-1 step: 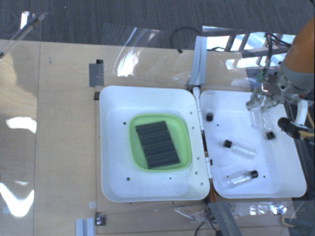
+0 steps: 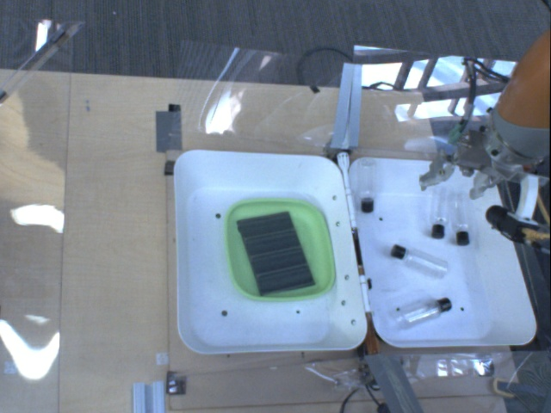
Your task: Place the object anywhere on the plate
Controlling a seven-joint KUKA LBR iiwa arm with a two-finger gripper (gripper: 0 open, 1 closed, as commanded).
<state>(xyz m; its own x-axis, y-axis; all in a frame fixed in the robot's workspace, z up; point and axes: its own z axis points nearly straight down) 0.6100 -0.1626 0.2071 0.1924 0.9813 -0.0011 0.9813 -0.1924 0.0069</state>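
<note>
Vials lie scattered in the right bin (image 2: 482, 329), clear tubes with black caps: nearest the worktop's front edge one vial (image 2: 424, 310) lies on its side with its cap toward the right, and a little farther back a second vial (image 2: 417, 259) lies tilted, its cap toward the left. Beyond them two more vials (image 2: 448, 222) are close together near the bin's right half, caps toward the front, and a fifth vial (image 2: 366, 188) sits just beside the bin's left wall, cap also toward the front. In the left bin (image 2: 198, 317), the green plate (image 2: 323, 248) rests at the middle, well apart from every vial, and a dark ribbed block (image 2: 275, 252) lies on it at a slight slant. Farther back, over the right bin's far right corner, the gripper (image 2: 456, 177) hangs with its two fingers spread, nothing between them, just above the pair of vials. The arm (image 2: 525, 101) with its orange band rises behind it at the worktop's right edge. A metal bracket (image 2: 347, 110) stands at the far side where the bins meet.
</note>
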